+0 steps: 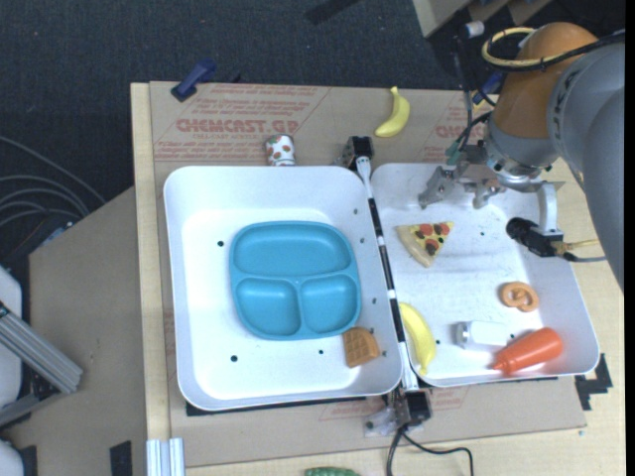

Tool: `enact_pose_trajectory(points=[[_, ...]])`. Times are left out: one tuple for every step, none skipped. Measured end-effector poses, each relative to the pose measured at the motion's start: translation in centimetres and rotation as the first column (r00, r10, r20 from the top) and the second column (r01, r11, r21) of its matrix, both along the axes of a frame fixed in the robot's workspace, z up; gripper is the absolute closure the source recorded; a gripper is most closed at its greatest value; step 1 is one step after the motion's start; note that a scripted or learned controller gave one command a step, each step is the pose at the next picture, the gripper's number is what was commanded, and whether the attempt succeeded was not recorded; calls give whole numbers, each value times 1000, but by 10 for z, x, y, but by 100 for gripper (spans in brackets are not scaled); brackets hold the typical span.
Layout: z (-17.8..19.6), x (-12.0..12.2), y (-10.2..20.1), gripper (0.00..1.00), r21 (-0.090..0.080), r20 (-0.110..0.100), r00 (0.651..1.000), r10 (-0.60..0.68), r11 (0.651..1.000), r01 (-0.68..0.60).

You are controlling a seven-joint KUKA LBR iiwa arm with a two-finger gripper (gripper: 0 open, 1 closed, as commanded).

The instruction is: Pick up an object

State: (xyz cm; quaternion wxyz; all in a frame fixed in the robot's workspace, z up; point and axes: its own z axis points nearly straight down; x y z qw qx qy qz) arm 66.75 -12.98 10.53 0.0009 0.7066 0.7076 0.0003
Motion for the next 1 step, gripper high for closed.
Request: enact_pose_trajectory(points=[[-21, -1, -18, 0, 1, -3, 1000, -3, 1000, 3]])
